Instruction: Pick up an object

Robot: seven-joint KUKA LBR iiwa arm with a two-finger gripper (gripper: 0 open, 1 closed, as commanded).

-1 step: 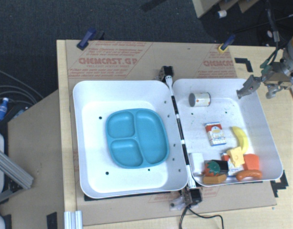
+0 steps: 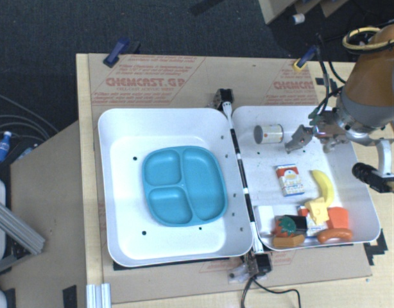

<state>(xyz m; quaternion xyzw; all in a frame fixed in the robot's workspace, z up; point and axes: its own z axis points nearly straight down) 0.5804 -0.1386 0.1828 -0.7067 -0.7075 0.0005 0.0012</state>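
My gripper (image 2: 314, 141) hovers over the back of the right bin (image 2: 364, 197), open, with nothing between its fingers. A small silver can (image 2: 269, 134) lies on its side just left of the gripper. Below the gripper lie a red and white card box (image 2: 290, 179) and a yellow banana (image 2: 323, 186). At the bin's front edge sit a yellow block (image 2: 317, 210), an orange block (image 2: 338, 217), an orange sausage-shaped toy (image 2: 335, 236) and a green and brown toy (image 2: 287, 230).
The left bin (image 2: 120, 172) holds a blue divided plate (image 2: 184, 185). A black clamp strip (image 2: 239, 165) runs between the two bins. Blue clips (image 2: 117, 52) sit on the cardboard base at the back.
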